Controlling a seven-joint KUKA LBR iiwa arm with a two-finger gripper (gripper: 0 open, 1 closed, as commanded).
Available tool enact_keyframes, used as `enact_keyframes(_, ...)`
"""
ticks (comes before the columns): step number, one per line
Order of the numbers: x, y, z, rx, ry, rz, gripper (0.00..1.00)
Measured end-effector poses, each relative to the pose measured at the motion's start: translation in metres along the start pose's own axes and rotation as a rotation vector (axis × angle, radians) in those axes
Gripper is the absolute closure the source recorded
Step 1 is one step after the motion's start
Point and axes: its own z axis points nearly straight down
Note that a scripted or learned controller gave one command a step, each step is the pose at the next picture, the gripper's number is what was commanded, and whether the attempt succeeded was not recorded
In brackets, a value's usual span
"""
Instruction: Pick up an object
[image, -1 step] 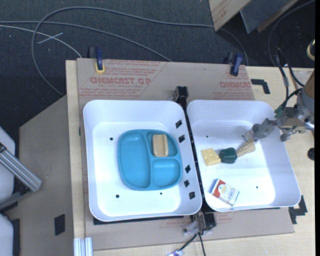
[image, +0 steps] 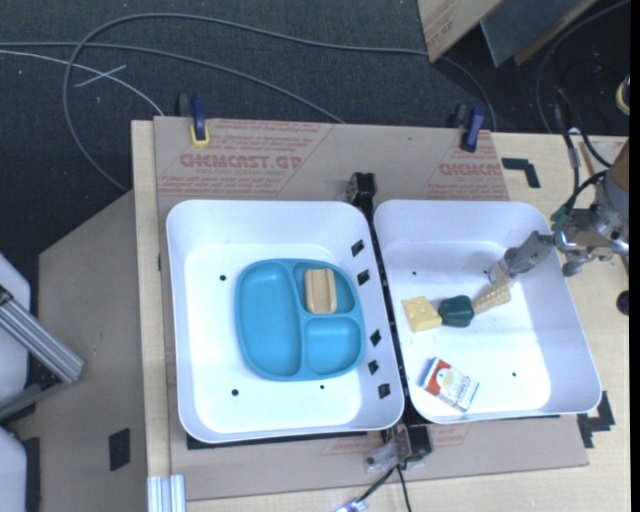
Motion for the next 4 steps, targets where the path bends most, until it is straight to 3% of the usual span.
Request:
enact_keyframes(2,0.010,0.006,0.122,0.005,0.002,0.000,0.00)
enact_keyframes(3,0.010,0.006,0.126,0.002,0.001,0.001,0.00)
enact_keyframes(4,0.010,0.007,0.115,-0.001,0.001,0.001,1.00)
